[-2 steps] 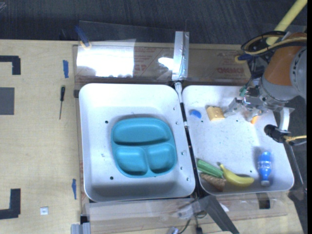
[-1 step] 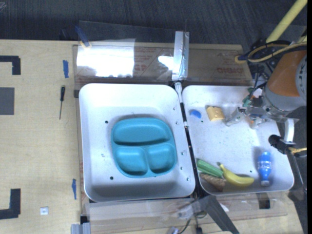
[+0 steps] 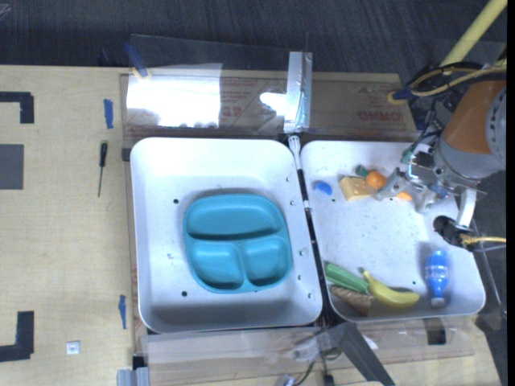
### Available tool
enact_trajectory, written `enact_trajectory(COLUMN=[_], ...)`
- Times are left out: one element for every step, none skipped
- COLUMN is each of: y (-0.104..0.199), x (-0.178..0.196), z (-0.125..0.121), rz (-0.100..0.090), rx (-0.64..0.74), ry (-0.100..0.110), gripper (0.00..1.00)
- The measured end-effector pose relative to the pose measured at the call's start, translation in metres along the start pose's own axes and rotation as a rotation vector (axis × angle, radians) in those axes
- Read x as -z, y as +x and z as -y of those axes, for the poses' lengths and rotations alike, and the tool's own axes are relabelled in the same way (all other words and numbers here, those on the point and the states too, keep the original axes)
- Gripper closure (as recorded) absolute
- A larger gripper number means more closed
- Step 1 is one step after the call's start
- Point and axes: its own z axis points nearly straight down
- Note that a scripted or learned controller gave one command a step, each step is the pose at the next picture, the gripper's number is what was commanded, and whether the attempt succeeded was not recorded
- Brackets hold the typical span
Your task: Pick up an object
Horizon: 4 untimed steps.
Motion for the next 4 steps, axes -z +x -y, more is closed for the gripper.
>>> enact_trajectory(y=[0.030, 0.030, 0.068, 0.056], x=[-0.002, -0.003, -0.003, 0.003], z=[0.031, 0.031, 0.013, 0.020], rz=[0.015, 0.015, 0.017, 0.017], rx=[-0.080, -0.080, -0.061, 0.084], ry=[-0.001, -0.001, -0.002, 0.010], gripper=[0.00, 0.00, 0.00, 0.00])
